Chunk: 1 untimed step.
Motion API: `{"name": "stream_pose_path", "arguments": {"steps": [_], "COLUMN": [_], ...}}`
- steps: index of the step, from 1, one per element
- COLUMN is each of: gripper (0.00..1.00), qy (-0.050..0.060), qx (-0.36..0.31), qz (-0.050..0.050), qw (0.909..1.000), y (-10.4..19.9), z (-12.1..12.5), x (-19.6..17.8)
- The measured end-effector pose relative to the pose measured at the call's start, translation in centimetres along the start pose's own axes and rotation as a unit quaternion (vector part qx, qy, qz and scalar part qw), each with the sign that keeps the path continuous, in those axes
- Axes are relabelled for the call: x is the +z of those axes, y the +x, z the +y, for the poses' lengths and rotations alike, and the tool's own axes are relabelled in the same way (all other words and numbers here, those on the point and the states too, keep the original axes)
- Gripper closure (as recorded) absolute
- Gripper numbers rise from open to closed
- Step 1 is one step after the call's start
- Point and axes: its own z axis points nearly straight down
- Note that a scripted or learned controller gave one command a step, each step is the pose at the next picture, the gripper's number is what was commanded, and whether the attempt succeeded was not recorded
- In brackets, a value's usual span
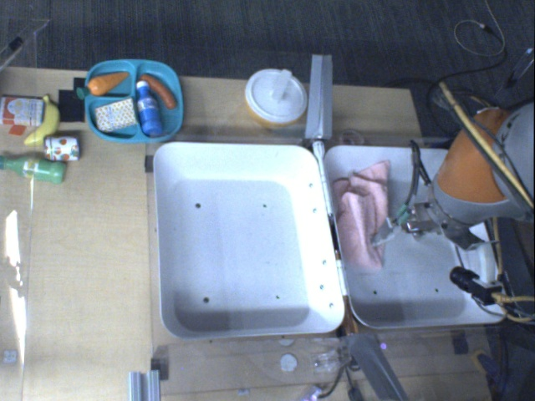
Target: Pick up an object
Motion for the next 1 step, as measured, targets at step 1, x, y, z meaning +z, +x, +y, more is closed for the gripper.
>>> {"name": "stream_pose_path", "arguments": {"steps": [1], "gripper": [0.0], "qy": [-0.003], "qx": [0.008], "qz": [-0.001], "qw": [1.0], "y": [1.21], "z": [6.24], "x": [0.32]}}
